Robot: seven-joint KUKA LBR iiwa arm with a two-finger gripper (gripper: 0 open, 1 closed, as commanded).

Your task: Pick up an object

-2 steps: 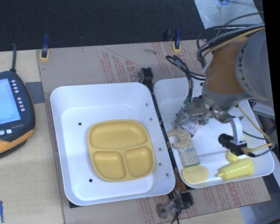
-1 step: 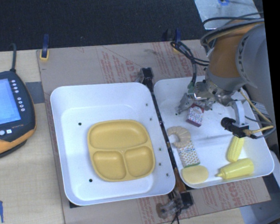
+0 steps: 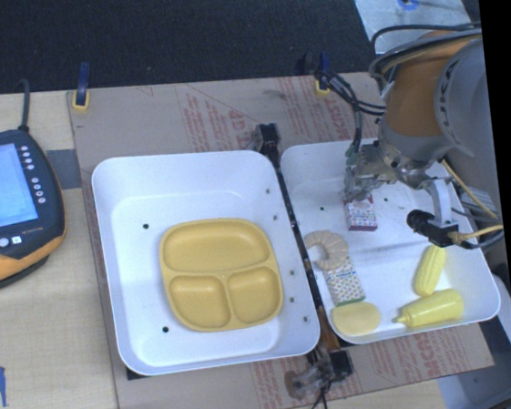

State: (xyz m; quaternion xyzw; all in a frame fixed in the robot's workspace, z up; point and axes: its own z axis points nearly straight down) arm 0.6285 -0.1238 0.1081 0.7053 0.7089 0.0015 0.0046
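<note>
My gripper (image 3: 360, 189) hangs over the far left part of the right bin (image 3: 384, 161). A small pink and white packet (image 3: 361, 217) lies directly below its tip, touching or nearly touching it; whether it is gripped I cannot tell. Nearer the front lie a beige ring (image 3: 326, 248), a patterned packet (image 3: 344, 283), a pale yellow disc (image 3: 356, 318), a yellow corn cob (image 3: 429, 268) and a yellow squeeze bottle (image 3: 431, 308).
The left bin (image 3: 123, 205) holds a yellow divided plate (image 3: 219, 273). A handheld control pendant (image 3: 3, 205) rests on the bench at far left. The grey and orange arm (image 3: 432, 101) covers the right bin's far right corner.
</note>
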